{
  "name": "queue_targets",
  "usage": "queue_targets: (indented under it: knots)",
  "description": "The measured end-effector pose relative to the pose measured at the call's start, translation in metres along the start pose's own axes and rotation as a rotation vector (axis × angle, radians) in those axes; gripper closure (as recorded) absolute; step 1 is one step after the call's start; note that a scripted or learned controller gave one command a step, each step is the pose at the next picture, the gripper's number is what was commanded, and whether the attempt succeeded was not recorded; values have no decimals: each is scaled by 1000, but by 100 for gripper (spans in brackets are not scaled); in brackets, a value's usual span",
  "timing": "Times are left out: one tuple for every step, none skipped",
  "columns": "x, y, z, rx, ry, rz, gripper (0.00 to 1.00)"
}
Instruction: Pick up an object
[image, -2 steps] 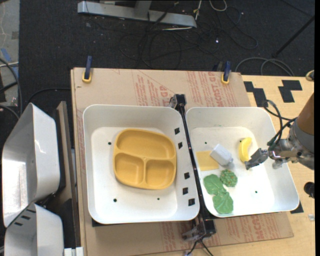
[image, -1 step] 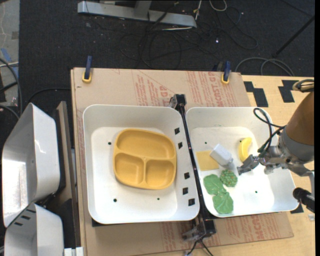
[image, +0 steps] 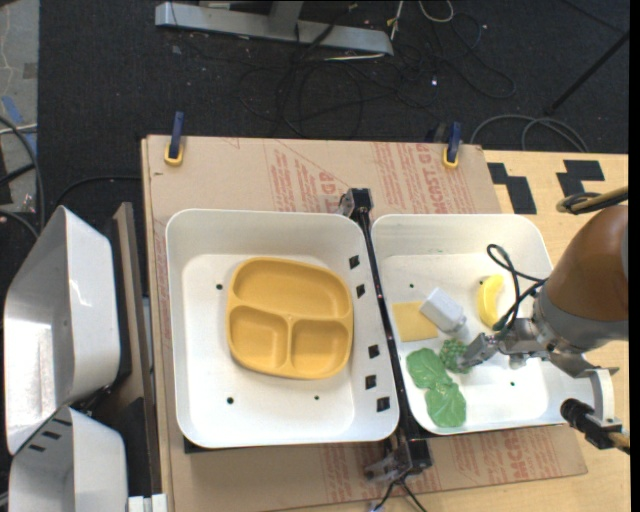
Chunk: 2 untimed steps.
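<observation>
In the right bin (image: 520, 240), my gripper (image: 468, 354) reaches in from the right and sits low over the bin floor. Its tip is at a small dark-green object (image: 453, 352), touching or just above it; I cannot tell which. Two light-green leaf-shaped pieces lie just left of and below the tip, one (image: 428, 367) above the other (image: 446, 405). A grey-white block (image: 444, 309) lies above the gripper, a flat yellow square (image: 410, 320) left of that block, and a yellow curved piece (image: 490, 298) to the block's right.
The left bin (image: 190, 300) holds a yellow divided tray (image: 290, 317). A black divider with clips (image: 375, 310) runs between the bins. A black cable (image: 510, 270) loops over the right bin from the wrist. The arm's orange band (image: 605, 260) hangs over the bin's right side.
</observation>
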<state>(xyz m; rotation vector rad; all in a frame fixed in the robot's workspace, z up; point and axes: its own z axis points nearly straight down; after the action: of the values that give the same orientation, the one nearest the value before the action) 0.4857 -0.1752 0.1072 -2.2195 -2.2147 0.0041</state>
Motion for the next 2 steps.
queue_targets:
  knots:
    - [0,1,12,-7,-1,0,0]
    - [0,3,1,-13,-2,0,100]
